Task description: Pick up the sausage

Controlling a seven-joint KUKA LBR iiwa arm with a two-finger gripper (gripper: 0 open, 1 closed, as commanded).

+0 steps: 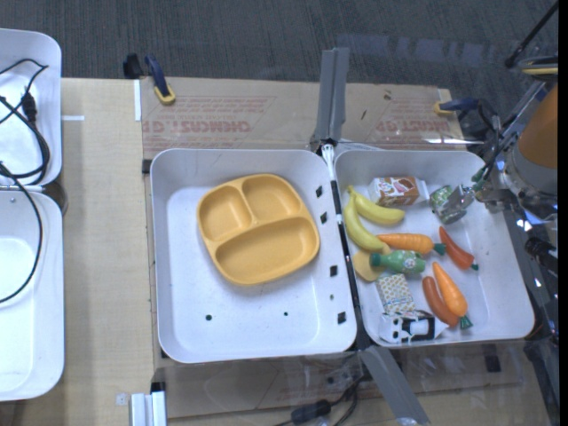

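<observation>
The sausage point(433, 299) is a reddish-brown stick lying in the right bin point(497, 264) near its front right, pressed against the left side of a carrot point(450, 291). My gripper point(456, 203) hangs low over the back right part of that bin, well behind the sausage and beside a small crumpled green-and-silver item point(441, 199). The arm comes in from the right edge. I see nothing clearly held.
The right bin also holds two bananas point(364, 220), a second carrot point(406, 242), a red chili point(457, 248), a green bottle point(399, 261), a snack box point(395, 190) and small cartons point(397, 295). A yellow divided plate point(257, 229) lies in the left bin point(177, 309).
</observation>
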